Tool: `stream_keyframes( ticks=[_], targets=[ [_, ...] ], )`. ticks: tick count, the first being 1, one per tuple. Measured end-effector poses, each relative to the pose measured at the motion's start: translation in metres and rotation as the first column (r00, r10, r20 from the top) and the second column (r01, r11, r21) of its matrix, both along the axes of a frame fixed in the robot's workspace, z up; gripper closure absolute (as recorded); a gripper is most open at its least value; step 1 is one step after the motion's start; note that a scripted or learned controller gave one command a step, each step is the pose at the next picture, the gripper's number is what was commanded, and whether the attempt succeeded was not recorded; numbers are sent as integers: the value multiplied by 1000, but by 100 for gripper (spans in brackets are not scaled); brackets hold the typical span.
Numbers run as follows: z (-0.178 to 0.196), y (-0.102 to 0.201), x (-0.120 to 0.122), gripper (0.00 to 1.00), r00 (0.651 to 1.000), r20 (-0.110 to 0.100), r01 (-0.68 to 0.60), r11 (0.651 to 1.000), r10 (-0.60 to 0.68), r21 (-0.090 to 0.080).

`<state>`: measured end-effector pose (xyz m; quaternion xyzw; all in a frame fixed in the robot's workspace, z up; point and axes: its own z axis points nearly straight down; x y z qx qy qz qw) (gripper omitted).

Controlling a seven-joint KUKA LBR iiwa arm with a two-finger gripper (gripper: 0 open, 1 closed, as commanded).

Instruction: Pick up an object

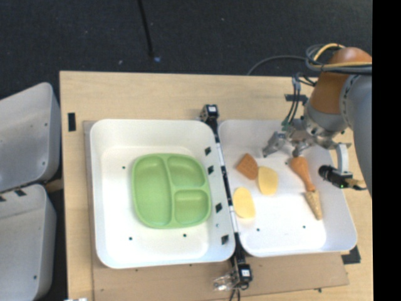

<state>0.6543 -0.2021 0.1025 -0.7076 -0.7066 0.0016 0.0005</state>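
The right bin (326, 237) holds several food pieces: an orange-brown wedge (247, 166), a pale yellow slice (268, 180), a yellow oval piece (244, 203), an orange carrot (302, 170) and a tan cone-shaped piece (314, 204). My gripper (287, 145) hangs over the back of this bin, its fingers spread open with nothing between them. It is just behind the carrot's upper end and to the right of the wedge. One fingertip (272, 147) points toward the bin's back left.
The left bin (106, 231) holds a green divided plate (170, 190). A black-clipped divider (220, 180) runs between the two bins. The arm and its cables (332, 99) fill the back right corner. White chair-like shapes (25, 168) stand left of the bench.
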Motion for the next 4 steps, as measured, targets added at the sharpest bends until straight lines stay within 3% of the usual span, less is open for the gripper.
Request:
stream_keyframes(
  ticks=[1, 4],
  targets=[
    [16, -1, 2, 100, 1000, 9, -1, 1000, 1, -3],
    [159, -19, 6, 100, 1000, 10, -5, 1000, 5, -1]
  ],
)
